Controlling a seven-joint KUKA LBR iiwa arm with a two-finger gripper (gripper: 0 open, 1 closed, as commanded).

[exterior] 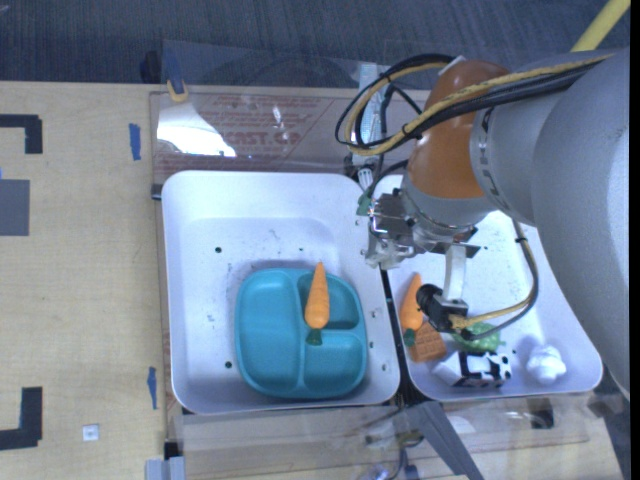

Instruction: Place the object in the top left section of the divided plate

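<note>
White left bin [200, 268] holds plate [262, 343] (carrot [317, 296] seemingly across divider).

Bright, even light from above; glare on the clear sheet [262, 118] behind the bins; the arm [560, 158] looks soft and blurred.

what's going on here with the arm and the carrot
A grey robot arm reaches in from the right above the seam between two white bins. In the left bin, a carrot lies across the central divider of a teal divided plate, not clearly in one section. The right bin holds another carrot and small toys.
</note>
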